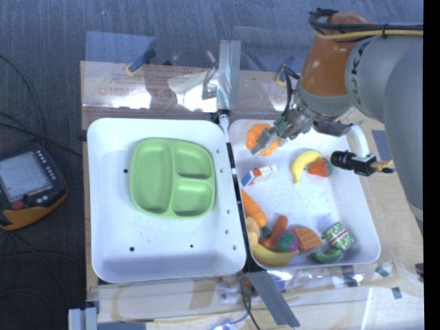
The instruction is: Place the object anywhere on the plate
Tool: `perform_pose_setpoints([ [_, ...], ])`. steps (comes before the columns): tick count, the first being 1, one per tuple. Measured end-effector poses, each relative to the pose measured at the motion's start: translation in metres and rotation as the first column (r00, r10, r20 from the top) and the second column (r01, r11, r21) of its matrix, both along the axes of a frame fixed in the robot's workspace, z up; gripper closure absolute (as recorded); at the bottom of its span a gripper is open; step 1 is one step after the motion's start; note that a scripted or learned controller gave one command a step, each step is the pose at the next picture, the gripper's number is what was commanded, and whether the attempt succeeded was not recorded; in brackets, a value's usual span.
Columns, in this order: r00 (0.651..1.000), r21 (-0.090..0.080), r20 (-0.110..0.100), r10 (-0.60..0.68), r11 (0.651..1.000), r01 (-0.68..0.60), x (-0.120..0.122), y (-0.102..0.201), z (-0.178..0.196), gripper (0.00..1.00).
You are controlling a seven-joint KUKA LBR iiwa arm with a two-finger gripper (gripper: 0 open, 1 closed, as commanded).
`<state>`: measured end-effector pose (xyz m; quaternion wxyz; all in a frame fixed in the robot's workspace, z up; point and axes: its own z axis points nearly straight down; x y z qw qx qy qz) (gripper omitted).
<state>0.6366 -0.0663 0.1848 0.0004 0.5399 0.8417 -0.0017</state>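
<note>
A green divided plate (172, 177) lies in the left white bin (110, 253). My gripper (283, 129) is low over the far left corner of the right bin (357, 212), reaching in from the right. An orange toy food piece (258, 137) sits right at the gripper's tip, on its left side, close to the wall between the bins. The wrist hides where the two meet, so I cannot tell whether the piece is held. The plate's compartments hold nothing.
The right bin also holds a yellow banana (304, 163) with a red piece (320, 169), a white tube (259, 174), a carrot (253, 208), and a heap of toy foods (289, 240) near the front. A control pendant (27, 181) lies on the floor at left.
</note>
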Motion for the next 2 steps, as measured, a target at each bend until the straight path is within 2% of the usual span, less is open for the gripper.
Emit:
perform_pose_setpoints([
  [1, 0.935, 0.004, 0.002, 0.356, 0.935, -0.356, -0.0683, 0.0815, 0.0249, 1.00],
  [2, 0.935, 0.004, 0.000, 0.353, 0.935, -0.353, -0.0686, 0.0801, 0.0241, 0.00],
])
